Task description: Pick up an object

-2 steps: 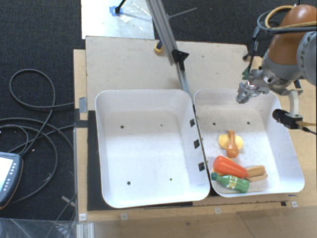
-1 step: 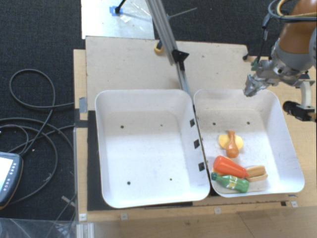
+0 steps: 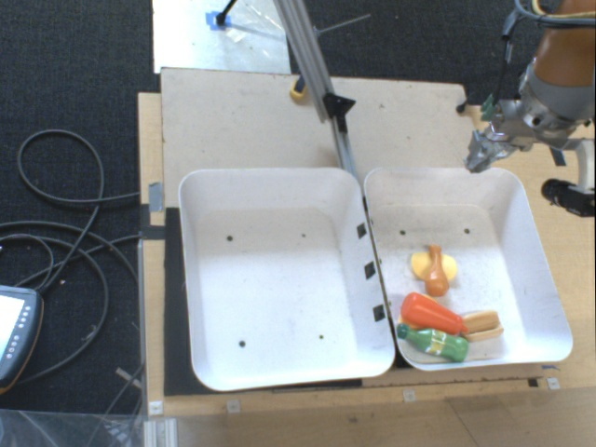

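On the counter (image 3: 410, 119), the left bin (image 3: 279, 277) sat beside the right bin (image 3: 531, 250), whose near part held a yellow-and-orange toy (image 3: 434, 268), an orange carrot-shaped piece (image 3: 432, 314), a green bottle (image 3: 434, 342) just in front of it, and a tan hot-dog-like piece (image 3: 481, 323) touching the carrot's right end. The end effector (image 3: 479, 156) hung above the right bin's far rim, well apart from those things and holding nothing. Its tip was too small and blurred to tell how far open it was, and the arm was cut off at the right edge.
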